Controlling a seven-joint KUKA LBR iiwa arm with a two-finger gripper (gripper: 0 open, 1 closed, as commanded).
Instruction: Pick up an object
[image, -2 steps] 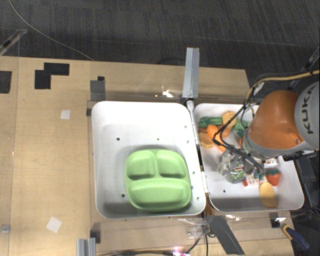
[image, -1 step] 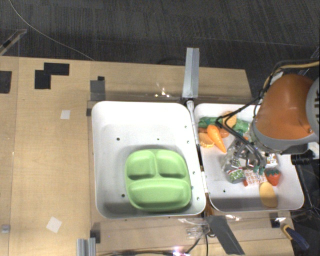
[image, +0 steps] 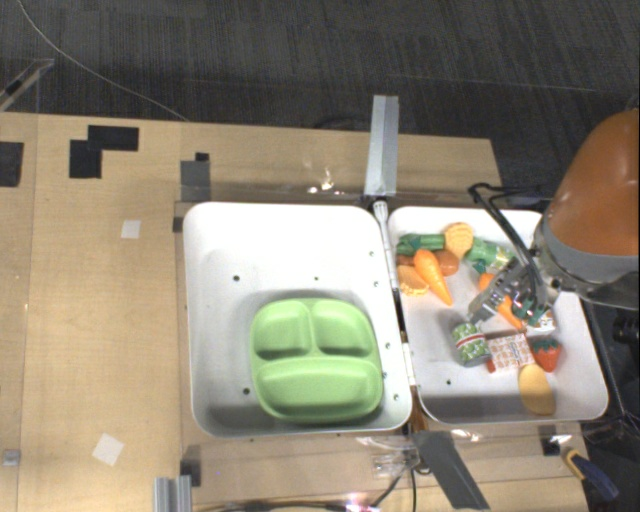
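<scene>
Arm (image: 600, 200): From my remote station I see the grey KUKA reaching in from three o'clock, its orange band bulking large over the right bin's far right corner, wrist angled down and leftward into the toys.

Gripper (image: 497, 300): It sits low in the middle of the right bin (image: 590, 400), among the play food. The metal fingers point toward seven o'clock; I cannot tell whether the jaws are parted or clenched, nor whether anything sits between them, since the clutter beneath masks the tips.

Near row, right bin: A yellow lemon-like piece (image: 537, 390) lies at the bin's five o'clock corner. Just above it lie a red strawberry (image: 546, 353) and a small printed packet (image: 507, 352), with a green-and-white can (image: 468, 343) to their left, just beside the gripper's tips.

Middle, right bin: An orange carrot (image: 433, 276) lies at nine o'clock of the gripper, slanted, close to the dividing wall.

Far row, right bin: A green vegetable (image: 420, 243), a yellow-orange piece (image: 459, 238) and a green leafy piece (image: 486, 255) crowd the eleven-to-twelve o'clock edge.

Left bin (image: 230, 240): A green compartment plate (image: 317, 358) rests toward its six o'clock side, well apart from the gripper.
</scene>
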